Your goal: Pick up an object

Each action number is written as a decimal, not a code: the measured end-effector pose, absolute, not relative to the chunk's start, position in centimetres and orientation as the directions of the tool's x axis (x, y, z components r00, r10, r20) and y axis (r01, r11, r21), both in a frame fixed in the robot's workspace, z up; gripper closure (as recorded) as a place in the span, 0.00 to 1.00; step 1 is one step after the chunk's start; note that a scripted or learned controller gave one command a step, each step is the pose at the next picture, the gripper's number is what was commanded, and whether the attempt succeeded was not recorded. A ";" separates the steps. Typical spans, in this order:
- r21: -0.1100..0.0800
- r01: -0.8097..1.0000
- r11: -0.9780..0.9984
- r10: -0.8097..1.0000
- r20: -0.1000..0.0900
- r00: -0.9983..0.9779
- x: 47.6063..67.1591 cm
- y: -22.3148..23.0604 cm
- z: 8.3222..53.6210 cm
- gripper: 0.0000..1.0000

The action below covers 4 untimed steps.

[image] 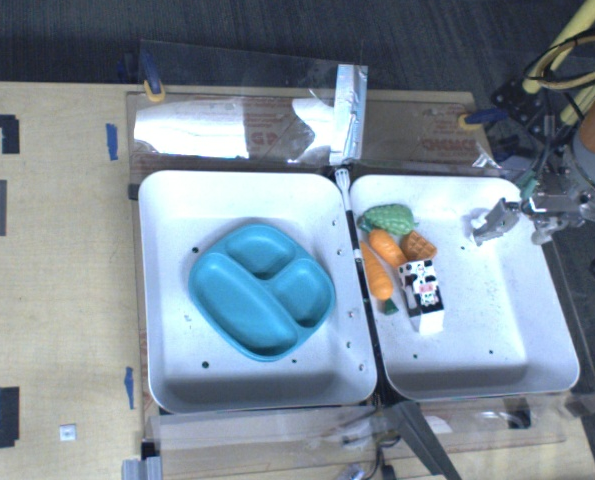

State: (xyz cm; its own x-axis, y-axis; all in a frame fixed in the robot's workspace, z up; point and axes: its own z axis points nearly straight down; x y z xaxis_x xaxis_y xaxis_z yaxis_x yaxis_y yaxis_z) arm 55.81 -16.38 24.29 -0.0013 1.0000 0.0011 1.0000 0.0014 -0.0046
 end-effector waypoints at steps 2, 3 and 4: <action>-0.008 1.000 0.022 1.000 0.002 -0.022 57.0 -12.8 17.2 0.00; 0.006 0.998 -0.063 0.998 -0.002 0.063 58.1 -9.4 8.6 0.00; 0.007 0.993 0.119 0.993 -0.002 -0.119 52.9 -10.9 8.7 0.00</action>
State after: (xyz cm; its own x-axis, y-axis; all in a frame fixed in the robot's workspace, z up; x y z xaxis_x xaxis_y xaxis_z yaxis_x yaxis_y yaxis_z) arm 52.95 -10.93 8.67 -0.1187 0.9929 -0.0016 0.9929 0.1188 0.0073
